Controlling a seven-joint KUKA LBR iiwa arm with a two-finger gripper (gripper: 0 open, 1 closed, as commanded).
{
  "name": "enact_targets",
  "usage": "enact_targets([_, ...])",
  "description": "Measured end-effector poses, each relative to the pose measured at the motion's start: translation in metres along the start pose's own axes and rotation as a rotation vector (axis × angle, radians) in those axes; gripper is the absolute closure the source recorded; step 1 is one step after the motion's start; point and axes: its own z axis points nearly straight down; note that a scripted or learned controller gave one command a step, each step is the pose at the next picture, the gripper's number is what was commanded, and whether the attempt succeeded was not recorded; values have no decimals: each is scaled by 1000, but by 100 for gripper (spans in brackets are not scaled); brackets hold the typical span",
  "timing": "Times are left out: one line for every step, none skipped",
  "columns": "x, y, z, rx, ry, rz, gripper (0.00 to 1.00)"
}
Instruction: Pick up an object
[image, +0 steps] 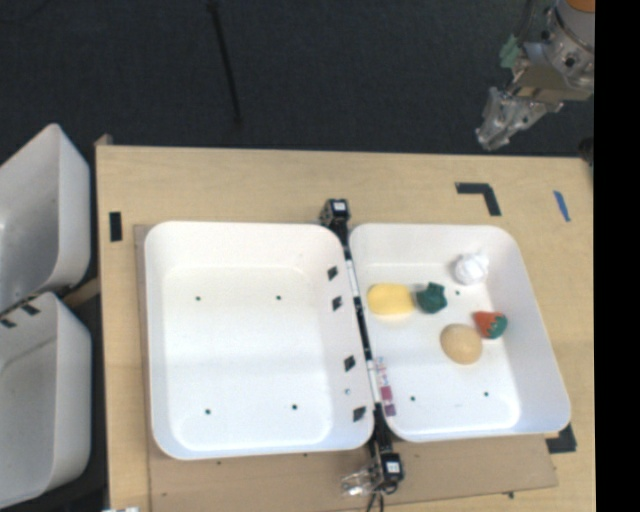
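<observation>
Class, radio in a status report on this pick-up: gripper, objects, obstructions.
Gripper high at top right, beyond the bench, holding nothing. Five small objects in the right bin: yellow one, green, white, tan, red. Nothing blocking them.

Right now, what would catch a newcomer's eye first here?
The cluster of small things in the right bin: a yellow lump beside a green piece, a white ball, a tan ball and a red piece. Next, the gripper at the top right, above the bench.
</observation>
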Motion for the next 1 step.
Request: enact_targets([81, 3, -31, 0, 7, -4, 100])
